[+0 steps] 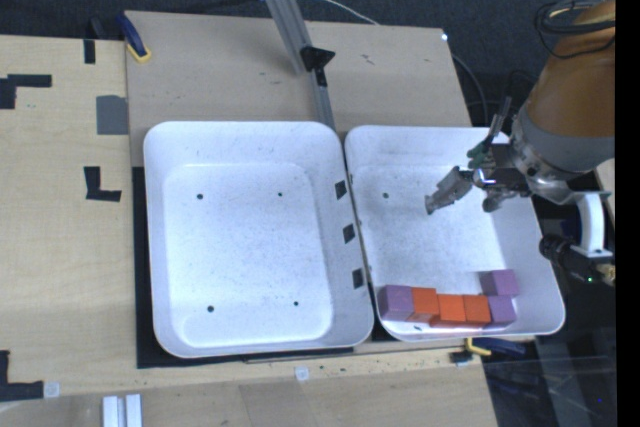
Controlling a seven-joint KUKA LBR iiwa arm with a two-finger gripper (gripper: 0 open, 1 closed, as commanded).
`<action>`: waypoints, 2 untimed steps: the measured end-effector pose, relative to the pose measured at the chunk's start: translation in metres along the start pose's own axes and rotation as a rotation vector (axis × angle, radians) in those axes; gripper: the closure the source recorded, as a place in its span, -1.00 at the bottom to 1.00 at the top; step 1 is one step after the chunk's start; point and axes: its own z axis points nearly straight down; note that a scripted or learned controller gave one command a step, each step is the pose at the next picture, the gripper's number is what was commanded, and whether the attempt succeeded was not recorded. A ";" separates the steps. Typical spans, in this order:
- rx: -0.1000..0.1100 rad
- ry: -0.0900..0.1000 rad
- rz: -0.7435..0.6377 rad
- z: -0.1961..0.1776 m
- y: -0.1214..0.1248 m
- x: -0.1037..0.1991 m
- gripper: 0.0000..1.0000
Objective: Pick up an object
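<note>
Purple and orange blocks lie in a row against the right bin's rim at about five o'clock, none lifted. The gripper hangs over that bin's middle, toward three o'clock, well apart from the blocks, with nothing between its fingers; whether they stand wide or narrow I cannot tell. The pick looks unstarted: reaching, closing and lifting all remain.
</note>
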 end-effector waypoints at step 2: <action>0.002 0.001 -0.006 0.079 0.054 0.137 -1.00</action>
